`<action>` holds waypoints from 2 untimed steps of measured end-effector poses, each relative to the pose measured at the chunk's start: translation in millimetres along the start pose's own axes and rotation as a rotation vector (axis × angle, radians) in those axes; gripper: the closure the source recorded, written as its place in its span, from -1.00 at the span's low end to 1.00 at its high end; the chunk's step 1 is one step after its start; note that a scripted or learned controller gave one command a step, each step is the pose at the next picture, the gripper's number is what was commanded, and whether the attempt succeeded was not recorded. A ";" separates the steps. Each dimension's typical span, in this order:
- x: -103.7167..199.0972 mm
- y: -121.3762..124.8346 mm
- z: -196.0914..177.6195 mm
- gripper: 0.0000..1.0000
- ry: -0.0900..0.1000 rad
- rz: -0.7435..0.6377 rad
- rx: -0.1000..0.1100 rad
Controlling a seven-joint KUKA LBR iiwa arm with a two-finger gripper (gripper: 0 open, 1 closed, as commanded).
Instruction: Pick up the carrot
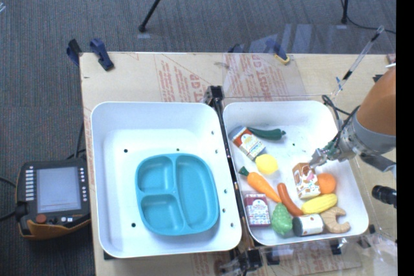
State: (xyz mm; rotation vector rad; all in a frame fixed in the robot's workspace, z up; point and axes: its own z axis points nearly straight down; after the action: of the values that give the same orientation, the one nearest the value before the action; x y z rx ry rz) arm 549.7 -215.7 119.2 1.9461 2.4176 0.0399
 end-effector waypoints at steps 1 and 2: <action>-0.1 -0.2 0.2 -1.00 -0.001 -0.001 0.001; 13.5 -51.9 17.5 -1.00 0.002 -0.077 0.016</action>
State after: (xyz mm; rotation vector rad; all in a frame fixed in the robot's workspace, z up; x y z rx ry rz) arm 497.0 -213.6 99.3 1.8588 2.4992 0.0199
